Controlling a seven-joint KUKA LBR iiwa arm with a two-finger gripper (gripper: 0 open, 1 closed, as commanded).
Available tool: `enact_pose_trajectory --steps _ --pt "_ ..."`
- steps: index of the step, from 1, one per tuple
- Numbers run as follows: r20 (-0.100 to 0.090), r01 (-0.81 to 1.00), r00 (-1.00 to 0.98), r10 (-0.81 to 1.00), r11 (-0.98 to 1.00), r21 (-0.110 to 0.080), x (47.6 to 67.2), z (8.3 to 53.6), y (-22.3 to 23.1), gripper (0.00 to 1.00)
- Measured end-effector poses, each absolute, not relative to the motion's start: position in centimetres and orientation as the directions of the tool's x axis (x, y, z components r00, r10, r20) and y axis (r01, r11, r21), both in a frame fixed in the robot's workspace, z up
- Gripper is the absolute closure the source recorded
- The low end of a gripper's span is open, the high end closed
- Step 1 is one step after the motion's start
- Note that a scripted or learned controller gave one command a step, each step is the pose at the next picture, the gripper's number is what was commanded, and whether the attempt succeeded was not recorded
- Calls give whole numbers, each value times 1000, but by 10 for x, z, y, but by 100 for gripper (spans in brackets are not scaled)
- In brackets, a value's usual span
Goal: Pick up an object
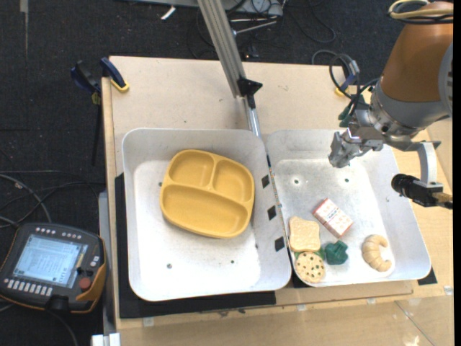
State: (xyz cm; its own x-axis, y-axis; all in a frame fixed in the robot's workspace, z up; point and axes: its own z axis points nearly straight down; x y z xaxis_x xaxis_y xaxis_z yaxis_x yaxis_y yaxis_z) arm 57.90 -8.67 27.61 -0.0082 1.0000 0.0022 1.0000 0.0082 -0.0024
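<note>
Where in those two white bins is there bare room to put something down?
Right bin: bare upper part, around the gripper. Crowded near corner: bread slice, cookie, green toy, pink box, croissant. Left bin: bare strip around the yellow plate.

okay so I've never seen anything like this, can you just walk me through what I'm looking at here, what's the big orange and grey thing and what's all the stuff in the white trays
The big grey and orange thing is a robot arm. It reaches in from the right of the picture, and its gripper hangs over the far end of the right bin. Nothing can be seen held in it.

The picture comes from one camera fixed above the bench, looking down at a slant.

Two shallow white bins sit side by side on the bench. The left bin holds a yellow divided plate. At the near end of the right bin lie small toy foods: a slice of bread, a cookie, a green piece, a croissant and a small pink and white box.

The device on the floor at lower left is a handheld controller with a screen.
</note>
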Motion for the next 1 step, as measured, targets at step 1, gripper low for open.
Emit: enact_pose_trajectory --steps 1 --pt "2 1000 -8 1000 8 0 587 274 -31 100"
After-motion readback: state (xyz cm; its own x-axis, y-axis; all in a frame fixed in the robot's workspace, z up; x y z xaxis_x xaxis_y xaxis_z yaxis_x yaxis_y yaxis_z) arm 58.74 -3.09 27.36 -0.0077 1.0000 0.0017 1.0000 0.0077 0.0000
